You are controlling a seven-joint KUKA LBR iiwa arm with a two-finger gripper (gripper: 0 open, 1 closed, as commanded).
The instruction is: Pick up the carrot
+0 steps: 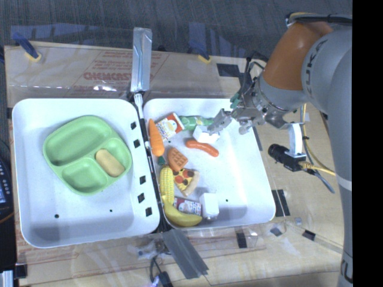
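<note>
Below, two white bins — wooden bench, dark carpet.

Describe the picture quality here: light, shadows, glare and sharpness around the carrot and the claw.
Camera view: soft, even light with faint shadows; the carrot by the right bin's left wall is fairly sharp but coarse; the claw near that bin's upper edge looks slightly smeared; the clear sheet behind the bins shows mild glare; the picture is grainy overall.
</note>
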